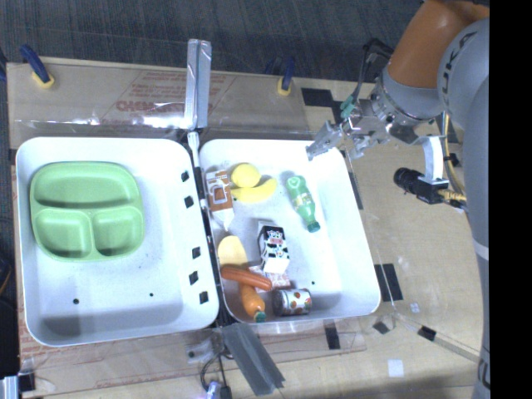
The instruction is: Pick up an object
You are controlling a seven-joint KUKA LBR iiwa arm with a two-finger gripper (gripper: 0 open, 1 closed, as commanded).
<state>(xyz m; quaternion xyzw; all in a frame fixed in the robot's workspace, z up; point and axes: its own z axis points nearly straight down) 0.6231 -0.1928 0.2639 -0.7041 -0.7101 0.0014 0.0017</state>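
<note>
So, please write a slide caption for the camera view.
Gripper hovers over the right bin's upper rim, near a green bottle; green tray in left bin.

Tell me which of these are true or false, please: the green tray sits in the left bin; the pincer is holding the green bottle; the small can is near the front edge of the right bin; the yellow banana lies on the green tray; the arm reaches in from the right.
1. The green tray sits in the left bin. True.
2. The pincer is holding the green bottle. False: the bottle lies in the right bin, apart from the pincer, which hangs over the bin's far right corner.
3. The small can is near the right bin's front edge. True.
4. The yellow banana lies on the green tray. False: it lies in the right bin.
5. The arm reaches in from the right. True.
</note>
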